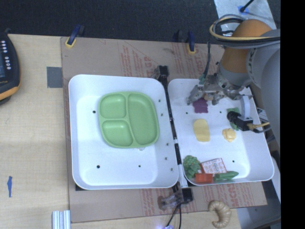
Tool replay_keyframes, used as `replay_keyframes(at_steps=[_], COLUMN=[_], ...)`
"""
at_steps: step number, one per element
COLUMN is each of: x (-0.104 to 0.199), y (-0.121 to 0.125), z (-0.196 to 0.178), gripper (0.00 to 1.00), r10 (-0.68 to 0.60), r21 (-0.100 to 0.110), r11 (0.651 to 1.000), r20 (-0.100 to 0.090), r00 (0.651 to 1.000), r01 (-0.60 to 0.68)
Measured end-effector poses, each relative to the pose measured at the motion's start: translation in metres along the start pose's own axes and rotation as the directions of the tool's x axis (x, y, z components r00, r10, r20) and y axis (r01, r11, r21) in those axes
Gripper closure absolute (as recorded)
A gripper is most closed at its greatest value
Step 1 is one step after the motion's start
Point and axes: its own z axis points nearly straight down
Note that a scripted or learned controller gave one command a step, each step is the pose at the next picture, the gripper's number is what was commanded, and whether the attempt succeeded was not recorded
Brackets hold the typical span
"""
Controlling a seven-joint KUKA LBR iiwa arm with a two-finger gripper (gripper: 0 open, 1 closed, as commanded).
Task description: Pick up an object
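My gripper (205,95) hangs over the back of the right bin (252,151), low above its floor. A purple object (200,107) lies just below and in front of it, partly covered by the gripper. Farther forward in the same bin lie a pale yellow oblong piece (201,130) and a smaller yellow piece (229,135). At the bin's front edge are a green leafy piece (191,165), a red and white packet (214,166), a red piece (203,178) and a long green piece (225,176).
The left bin (81,142) holds a light green divided plate (128,119). A tan croissant-shaped thing (220,212) lies on the bench in front of the right bin. A dark handset (7,66) sits at the far left.
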Motion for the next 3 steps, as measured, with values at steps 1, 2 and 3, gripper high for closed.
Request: replay_keyframes(at_steps=[1, 2, 3], x=[-0.022, 0.009, 0.006], y=[-0.062, -0.005, -0.007], z=[0.013, 0.01, -0.001], gripper=[0.0, 0.0, 1.0], r10=[0.007, 0.0, 0.002], r21=[0.005, -0.008, -0.002], r11=[1.0, 1.0, 1.0], r20=[-0.001, -0.001, -0.001], r00=[1.0, 1.0, 1.0], r01=[-0.007, 0.0, -0.002])
